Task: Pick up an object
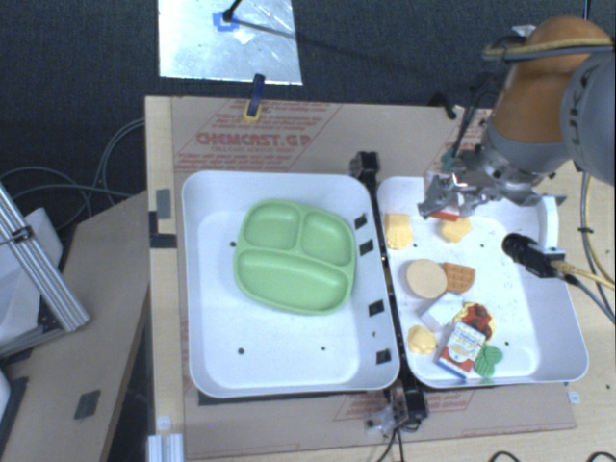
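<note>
My gripper [445,203] hangs low over the far part of the right bin [558,354]. Directly below and touching or nearly touching it lies a small yellow piece with an orange top [455,228]. I cannot tell whether the gripper holds it. To its left a yellow cheese wedge [397,230] lies by the bin wall. Nearer the front sit a round tan disc [424,278], an orange waffle piece [460,278], a white block [443,309], a small yellow lump [421,339], a red carton [468,336] and a green item [489,359].
The left bin [217,354] holds a green divided plate [295,256]. A black-clipped divider [377,258] runs between the two bins. The arm's grey and orange body [544,94] looms over the right bin's far right corner.
</note>
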You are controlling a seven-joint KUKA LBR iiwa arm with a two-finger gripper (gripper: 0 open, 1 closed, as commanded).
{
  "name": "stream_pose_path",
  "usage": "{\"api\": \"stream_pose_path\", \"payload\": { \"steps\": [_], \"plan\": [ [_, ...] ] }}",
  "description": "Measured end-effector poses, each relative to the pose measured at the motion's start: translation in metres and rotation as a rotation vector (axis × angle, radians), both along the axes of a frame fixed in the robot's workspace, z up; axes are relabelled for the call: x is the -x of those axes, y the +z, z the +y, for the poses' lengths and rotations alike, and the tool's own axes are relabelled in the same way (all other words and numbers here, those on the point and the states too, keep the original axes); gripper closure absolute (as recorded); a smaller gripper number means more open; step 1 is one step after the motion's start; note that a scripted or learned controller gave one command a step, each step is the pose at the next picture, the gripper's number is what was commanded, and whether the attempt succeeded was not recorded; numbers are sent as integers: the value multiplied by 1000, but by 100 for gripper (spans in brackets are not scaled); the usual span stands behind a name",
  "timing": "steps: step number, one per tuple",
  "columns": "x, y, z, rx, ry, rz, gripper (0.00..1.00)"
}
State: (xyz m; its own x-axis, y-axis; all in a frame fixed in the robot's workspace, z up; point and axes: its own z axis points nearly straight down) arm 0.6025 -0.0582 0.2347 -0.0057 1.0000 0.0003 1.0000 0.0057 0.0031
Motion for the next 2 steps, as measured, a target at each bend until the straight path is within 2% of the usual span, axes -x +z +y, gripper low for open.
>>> {"api": "stream_pose_path", "payload": {
  "steps": [1,2],
  "plan": [
    [-1,-21,2,1,-1,3,100],
    [8,-13,-5,0,-4,2,100]
  ]
}}
